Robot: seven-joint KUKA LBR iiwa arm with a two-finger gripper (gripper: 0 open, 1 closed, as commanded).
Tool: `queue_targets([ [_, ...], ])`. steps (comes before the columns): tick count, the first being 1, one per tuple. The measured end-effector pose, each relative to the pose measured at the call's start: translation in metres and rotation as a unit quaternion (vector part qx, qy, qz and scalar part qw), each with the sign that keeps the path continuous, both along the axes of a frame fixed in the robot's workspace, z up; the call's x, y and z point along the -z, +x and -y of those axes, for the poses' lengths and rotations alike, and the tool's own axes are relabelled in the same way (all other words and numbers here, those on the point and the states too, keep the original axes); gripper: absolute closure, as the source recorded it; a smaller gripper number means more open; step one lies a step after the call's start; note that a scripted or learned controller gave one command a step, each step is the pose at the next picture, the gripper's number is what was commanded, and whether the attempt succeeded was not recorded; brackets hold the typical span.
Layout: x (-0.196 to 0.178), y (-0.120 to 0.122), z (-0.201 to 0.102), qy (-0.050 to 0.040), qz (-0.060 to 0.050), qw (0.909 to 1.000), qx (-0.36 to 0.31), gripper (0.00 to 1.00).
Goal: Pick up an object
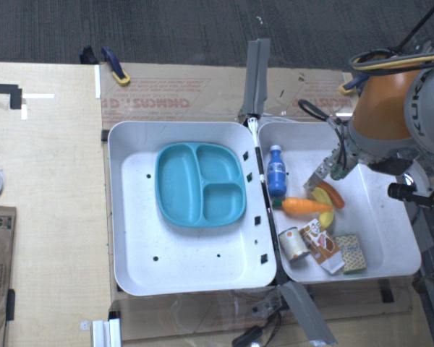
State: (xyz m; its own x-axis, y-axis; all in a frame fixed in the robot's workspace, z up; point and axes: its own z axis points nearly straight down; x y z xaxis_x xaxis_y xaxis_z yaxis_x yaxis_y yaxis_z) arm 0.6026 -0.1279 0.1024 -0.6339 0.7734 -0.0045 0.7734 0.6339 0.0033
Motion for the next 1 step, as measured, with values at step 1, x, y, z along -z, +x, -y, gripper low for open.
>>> queue_targets([
  [1,-0.0896,0.0312,-0.1136,0.0005,-0.002,0.9970,0.077,1.00],
])
